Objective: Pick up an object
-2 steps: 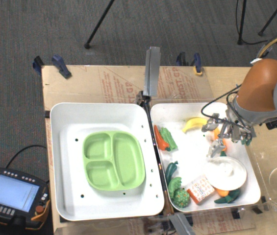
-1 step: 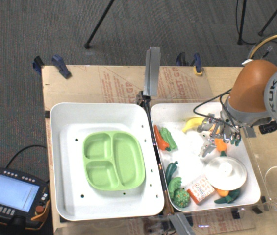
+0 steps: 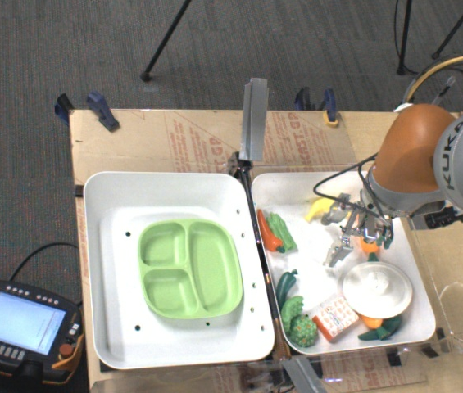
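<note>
My gripper point(image 3: 358, 248) hangs low over the right bin point(image 3: 415, 256), just above a white bowl point(image 3: 376, 287). Its two metal fingers point(image 3: 338, 255) stand apart, so it is open. A small orange piece point(image 3: 368, 241) shows in the gap between them; I cannot tell whether it is touched. A yellow banana point(image 3: 320, 210) lies just left of the gripper. An orange carrot point(image 3: 265, 232) and a green pod point(image 3: 282, 231) lie at the bin's left wall. A dark green vegetable point(image 3: 286, 283), broccoli point(image 3: 301, 331) and a red box point(image 3: 335, 318) lie along the front.
The left bin point(image 3: 108, 219) holds a green divided plate point(image 3: 190, 268). Another orange piece point(image 3: 370, 321) and a dark green item point(image 3: 387, 327) sit below the bowl. A grey post point(image 3: 254, 125) rises behind the bins' shared wall. A teach pendant point(image 3: 22, 326) lies at the lower left.
</note>
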`<state>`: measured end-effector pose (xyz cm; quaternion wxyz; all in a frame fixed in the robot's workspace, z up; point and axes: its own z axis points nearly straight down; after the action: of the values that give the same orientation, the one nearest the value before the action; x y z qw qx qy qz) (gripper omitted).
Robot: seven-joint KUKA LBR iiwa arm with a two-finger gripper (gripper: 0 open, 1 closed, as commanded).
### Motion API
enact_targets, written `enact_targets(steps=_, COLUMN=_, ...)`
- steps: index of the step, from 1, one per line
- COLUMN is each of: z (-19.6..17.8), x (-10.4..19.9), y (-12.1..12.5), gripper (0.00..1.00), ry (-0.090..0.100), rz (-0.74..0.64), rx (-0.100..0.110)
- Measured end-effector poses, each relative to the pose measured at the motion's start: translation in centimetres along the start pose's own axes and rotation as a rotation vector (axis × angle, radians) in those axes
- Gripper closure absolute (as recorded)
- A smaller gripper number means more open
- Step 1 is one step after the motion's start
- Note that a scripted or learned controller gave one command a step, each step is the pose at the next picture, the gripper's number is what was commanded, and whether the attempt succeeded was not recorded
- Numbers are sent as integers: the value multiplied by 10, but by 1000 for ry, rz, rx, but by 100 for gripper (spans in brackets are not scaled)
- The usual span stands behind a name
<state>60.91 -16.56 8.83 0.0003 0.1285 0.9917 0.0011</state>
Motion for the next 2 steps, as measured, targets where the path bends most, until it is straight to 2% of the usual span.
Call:
enact_targets(steps=1, z=1, x=24, y=-23, gripper=0, ry=1, rz=-73, rx=1)
enact_targets(steps=2, z=0, x=1, y=51, gripper=0, ry=-1, rz=52, rx=-1)
